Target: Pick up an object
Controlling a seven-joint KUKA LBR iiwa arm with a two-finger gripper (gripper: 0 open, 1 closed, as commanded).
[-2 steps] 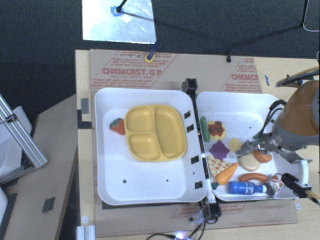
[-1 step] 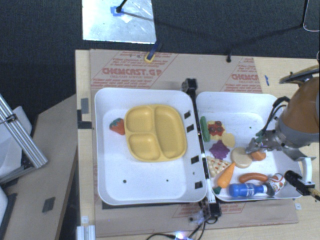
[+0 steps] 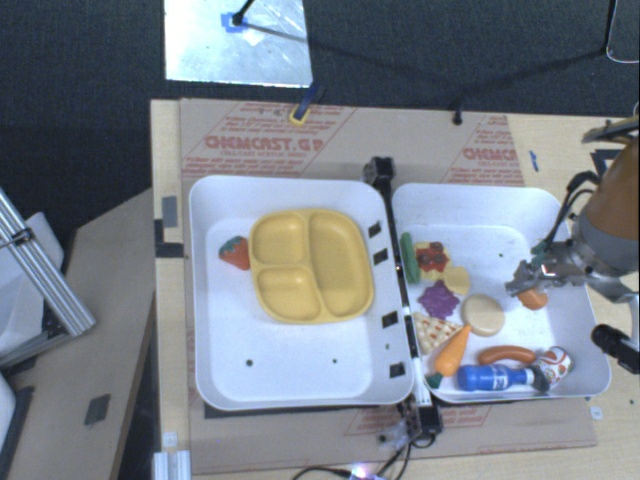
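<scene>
Camera view. Left bin (image 3: 215,368): yellow divided plate (image 3: 305,266) at centre; strawberry (image 3: 235,252) just beside it at 9 o'clock.

Right bin (image 3: 500,218): toy foods crowd the 6-to-9 o'clock sector, including carrot (image 3: 452,349), blue bottle (image 3: 492,377), sausage (image 3: 505,354) and round cream piece (image 3: 484,315).

Gripper (image 3: 530,286): low at the bin's 3 o'clock, over a small orange piece (image 3: 533,299); jaw state cannot be told.

Risk, judged: the orange piece is small and near the wall; fingers may close off-centre, nudging it away, or strike the floor and lift nothing.
</scene>
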